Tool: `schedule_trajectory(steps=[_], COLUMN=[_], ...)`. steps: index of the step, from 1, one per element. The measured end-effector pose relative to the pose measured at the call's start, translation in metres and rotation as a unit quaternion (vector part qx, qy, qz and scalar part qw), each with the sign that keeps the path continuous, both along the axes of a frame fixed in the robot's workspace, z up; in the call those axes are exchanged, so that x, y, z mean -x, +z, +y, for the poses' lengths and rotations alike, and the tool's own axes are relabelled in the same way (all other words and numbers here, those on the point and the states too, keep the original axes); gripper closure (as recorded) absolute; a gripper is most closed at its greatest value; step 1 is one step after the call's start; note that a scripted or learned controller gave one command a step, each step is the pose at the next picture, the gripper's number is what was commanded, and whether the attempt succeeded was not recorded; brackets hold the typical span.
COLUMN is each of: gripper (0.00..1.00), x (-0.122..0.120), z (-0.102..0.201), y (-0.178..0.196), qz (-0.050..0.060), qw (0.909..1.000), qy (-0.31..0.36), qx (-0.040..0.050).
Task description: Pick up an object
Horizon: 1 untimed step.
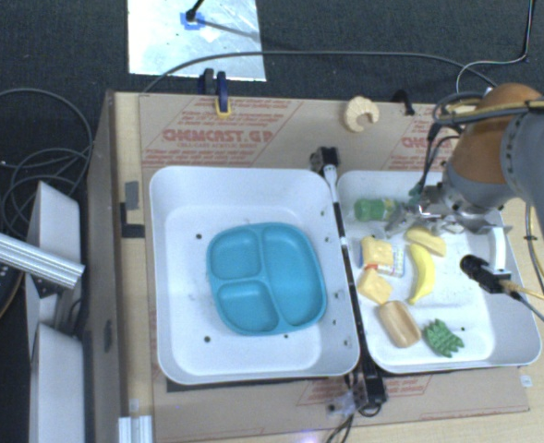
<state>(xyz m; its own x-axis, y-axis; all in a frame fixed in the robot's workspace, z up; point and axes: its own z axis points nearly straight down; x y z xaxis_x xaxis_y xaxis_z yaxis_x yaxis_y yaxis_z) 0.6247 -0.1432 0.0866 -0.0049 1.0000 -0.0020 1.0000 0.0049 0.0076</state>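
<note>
The grey arm [521, 155] with its orange band [484, 146] reaches in from the right of the frame and hangs over the upper part of the right bin [512, 340]. Its tool [417, 212] sits low above the toys there, near a green item [373, 209] at the bin's upper left; whether it is open or closed cannot be told.

Just below the tool lies a yellow banana [422, 266]. Left of the banana are a pale yellow block with a striped piece [380, 252] and a second yellow chunk [375, 287]. Lower down rest a tan bread-like roll [398, 322] and, to its right, a leafy green toy [442, 338].

The left bin [188, 210] holds a blue divided plate [266, 278] at its centre. A cream-coloured lump [361, 113] lies on the desk [253, 132] above the bins.
</note>
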Motion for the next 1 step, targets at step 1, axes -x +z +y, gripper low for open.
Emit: schedule_trajectory(steps=[1], gripper=[0.00], x=[0.0338], z=[0.0130], y=[0.0309], qz=[0.003], qw=[1.0000], qy=[-0.002], qx=[-0.0009])
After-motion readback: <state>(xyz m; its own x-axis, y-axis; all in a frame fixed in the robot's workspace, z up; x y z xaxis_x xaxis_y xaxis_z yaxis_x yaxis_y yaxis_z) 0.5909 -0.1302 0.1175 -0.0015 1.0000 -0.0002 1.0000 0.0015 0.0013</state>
